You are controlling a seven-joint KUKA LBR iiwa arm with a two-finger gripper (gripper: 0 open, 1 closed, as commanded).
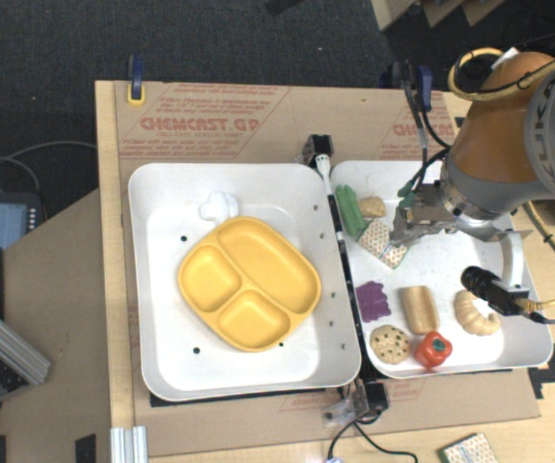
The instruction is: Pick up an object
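Nearest to us, along the front of the right bin (451,258), we see a round cookie (389,343) with a red tomato (432,349) just beside it on the right, and a pale croissant (476,314) a little further back toward the bin's right side. Just behind the cookie a tan roll (418,309) lies upright in the view, with a purple lump (373,300) beside it near the wall shared with the left bin (161,258). In that left bin we see a yellow divided plate (248,283) sitting at a tilt in the middle. Further back in the right bin lies a speckled wedge (381,244), and the gripper (404,228) is directly over its far right edge, close enough that we cannot say if they touch. We cannot tell whether the gripper is open or closed, and nothing is visibly held in it. Beyond the wedge we see a green stick (348,210) along the dividing wall and a beige lump (372,206) just beside it. At the back of the left bin there is a small white scrap (219,204). The arm (509,143) reaches in from the right.
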